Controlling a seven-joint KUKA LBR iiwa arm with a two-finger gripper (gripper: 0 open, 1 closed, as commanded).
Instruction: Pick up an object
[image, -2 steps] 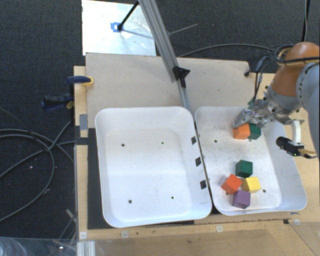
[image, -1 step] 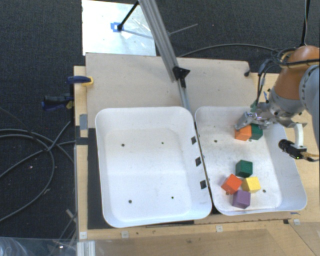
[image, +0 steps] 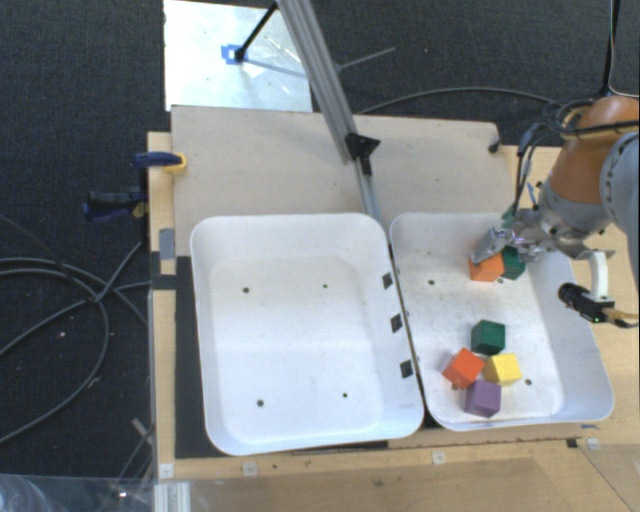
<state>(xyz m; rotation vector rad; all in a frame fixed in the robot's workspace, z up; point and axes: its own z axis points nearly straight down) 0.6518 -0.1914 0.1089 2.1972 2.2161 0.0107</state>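
Gripper (image: 503, 246) is hovering over the right bin's (image: 580, 400) far end, directly above an orange block (image: 485, 268) and a green block (image: 514, 265); grasp state I cannot tell. Nearer in this bin, four blocks are clustering: dark green (image: 488, 336), orange (image: 463, 367), yellow (image: 503, 369), purple (image: 482, 397). No legible writing is showing on any block.
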